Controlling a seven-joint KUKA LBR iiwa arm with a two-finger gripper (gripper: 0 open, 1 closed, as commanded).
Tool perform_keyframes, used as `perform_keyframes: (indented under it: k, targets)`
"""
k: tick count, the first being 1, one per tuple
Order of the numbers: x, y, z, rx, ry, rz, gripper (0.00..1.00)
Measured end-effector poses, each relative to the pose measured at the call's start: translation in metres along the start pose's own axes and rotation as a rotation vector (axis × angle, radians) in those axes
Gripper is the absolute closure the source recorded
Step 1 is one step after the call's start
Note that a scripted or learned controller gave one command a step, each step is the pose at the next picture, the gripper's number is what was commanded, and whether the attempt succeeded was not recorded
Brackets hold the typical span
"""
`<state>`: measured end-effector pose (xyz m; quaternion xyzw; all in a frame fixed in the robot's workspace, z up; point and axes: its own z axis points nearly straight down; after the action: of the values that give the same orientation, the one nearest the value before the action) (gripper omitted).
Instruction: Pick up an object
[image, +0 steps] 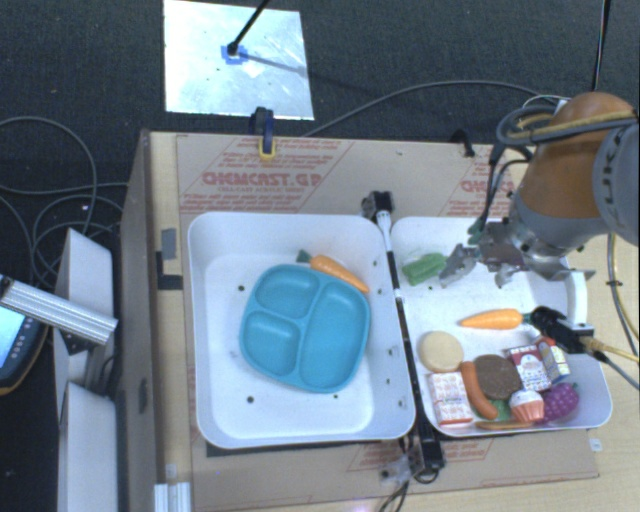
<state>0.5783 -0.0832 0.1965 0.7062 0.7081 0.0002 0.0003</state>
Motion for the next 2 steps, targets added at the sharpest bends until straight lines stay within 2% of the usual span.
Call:
perform_keyframes:
  k: [1, 2]
  targets:
    - [-0.012, -0.016, 0.037, 0.001, 0.0, 0.001, 0.0]
    - [-0.021, -0.08, 0.001, 0.0, 0.0, 0.002, 0.0]
